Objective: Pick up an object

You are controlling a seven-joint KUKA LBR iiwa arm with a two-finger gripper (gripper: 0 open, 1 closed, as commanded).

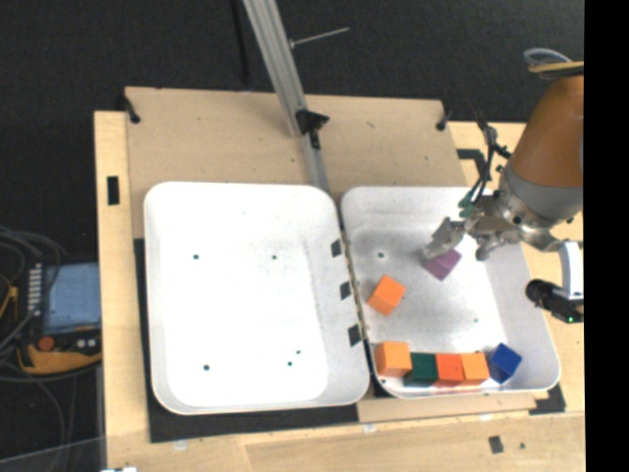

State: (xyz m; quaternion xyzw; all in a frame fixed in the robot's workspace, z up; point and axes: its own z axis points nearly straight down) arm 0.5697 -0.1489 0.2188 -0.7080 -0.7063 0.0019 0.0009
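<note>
Purple block (pixel 442 263) lies in the right bin (pixel 511 293), upper middle of it, just below the left finger (pixel 444 236) of the gripper (pixel 467 241); fingers are spread wide, holding nothing.

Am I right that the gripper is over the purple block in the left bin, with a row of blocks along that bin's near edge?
Wrong bin. In the camera view the gripper, purple block and row of blocks are all in the right bin.
</note>
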